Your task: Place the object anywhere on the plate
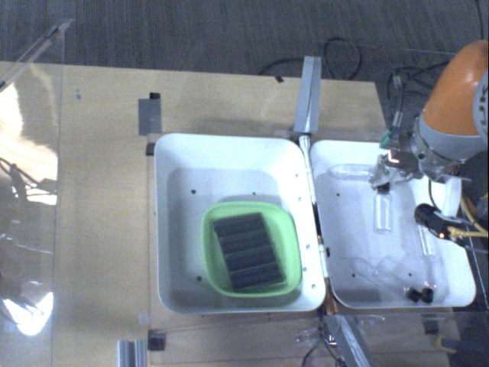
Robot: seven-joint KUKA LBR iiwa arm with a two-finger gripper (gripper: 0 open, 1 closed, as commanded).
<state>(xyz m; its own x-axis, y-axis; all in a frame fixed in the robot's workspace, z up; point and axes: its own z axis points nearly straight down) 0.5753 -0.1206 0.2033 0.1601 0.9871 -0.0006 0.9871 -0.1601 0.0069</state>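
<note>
Nearest the camera, the dark grey ridged rectangular block [246, 251] is lying flat inside the light green square plastic plate [210, 232], roughly centred. Its long axis is running near-to-far, tilted slightly toward the plate's far-left corner. The plate is sitting in the left shallow white bin [229, 147]. So the task's thing is resting on the plate; judging by that, the placement is looking done.

Farther back and well to the plate's right, the two-finger metal gripper [384, 176] is hanging over the right shallow white bin [351, 228], well apart from the block, with nothing visibly in it. Cannot tell whether the claw is spread or pressed together. The block is lying to the claw's left and nearer the camera. Beyond it, the grey arm's orange band [451, 102] is showing far right of the plate.
</note>
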